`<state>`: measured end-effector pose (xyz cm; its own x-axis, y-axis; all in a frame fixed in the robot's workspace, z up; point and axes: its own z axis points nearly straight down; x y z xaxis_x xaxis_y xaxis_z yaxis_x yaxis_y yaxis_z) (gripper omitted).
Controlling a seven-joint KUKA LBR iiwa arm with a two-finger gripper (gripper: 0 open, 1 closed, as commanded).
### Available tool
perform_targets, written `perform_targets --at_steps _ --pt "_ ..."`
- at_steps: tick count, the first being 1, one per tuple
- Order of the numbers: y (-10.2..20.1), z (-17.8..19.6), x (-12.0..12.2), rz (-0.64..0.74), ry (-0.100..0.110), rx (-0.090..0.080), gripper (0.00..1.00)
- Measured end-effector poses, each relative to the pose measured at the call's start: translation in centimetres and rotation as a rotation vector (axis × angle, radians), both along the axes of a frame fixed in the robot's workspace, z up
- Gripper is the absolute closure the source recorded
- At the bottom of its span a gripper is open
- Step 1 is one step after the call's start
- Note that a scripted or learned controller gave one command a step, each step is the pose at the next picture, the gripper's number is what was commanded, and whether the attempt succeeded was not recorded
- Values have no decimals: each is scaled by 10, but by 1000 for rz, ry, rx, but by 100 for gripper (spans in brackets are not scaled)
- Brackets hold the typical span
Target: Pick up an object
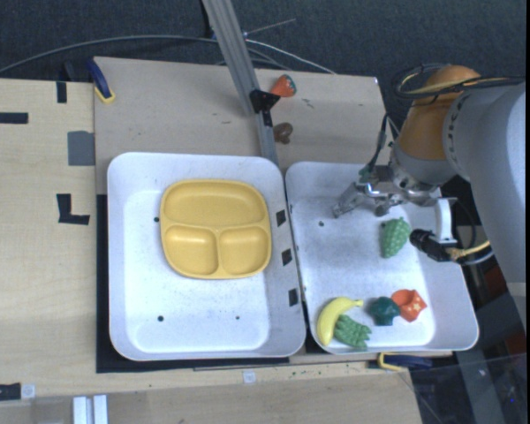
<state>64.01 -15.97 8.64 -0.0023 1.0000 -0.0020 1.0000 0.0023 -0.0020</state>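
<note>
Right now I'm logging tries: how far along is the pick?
Done: the gripper is low in the right bin. In hand: nothing visibly held. Left: grasping and lifting; the green grapes, banana and other toys lie in the bin.

Single fixed camera above bench (pixel 35 175), looking down at slant; both white bins in frame: left bin (pixel 128 325), right bin (pixel 336 263); arm (pixel 477 140) enters from right.

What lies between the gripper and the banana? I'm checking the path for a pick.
The camera view shows bare white bin floor between the gripper and the banana; the green grapes sit off to the right.
</note>
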Motion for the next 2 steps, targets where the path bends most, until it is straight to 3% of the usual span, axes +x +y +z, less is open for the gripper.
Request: perform_targets --at_steps 1,2 --pt "1 12 1 1 0 1 100" --pt "11 62 5 1 -6 2 100"
